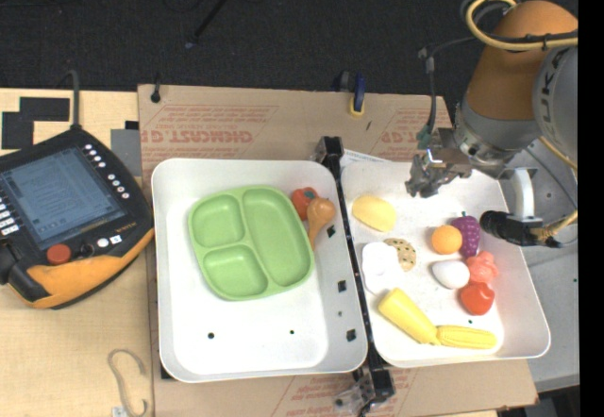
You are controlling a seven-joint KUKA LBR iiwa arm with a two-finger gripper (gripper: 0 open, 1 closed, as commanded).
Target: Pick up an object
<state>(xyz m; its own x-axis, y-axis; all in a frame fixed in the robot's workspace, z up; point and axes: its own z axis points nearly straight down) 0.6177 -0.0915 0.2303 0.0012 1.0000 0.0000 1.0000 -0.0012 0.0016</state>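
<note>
Two white bins; jaws dark, perhaps empty, their opening impossible to tell, above the right one.

A control tablet with an orange grip is lying on the bench left of the 2 bins. A metal hook is lying below it. Brown cardboard is lining the bench.

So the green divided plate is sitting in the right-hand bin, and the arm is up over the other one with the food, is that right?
Not quite. In the camera view the green divided plate sits in the left bin, not the right. The rest holds: the gripper is over the right bin, the one with the toy food.
</note>
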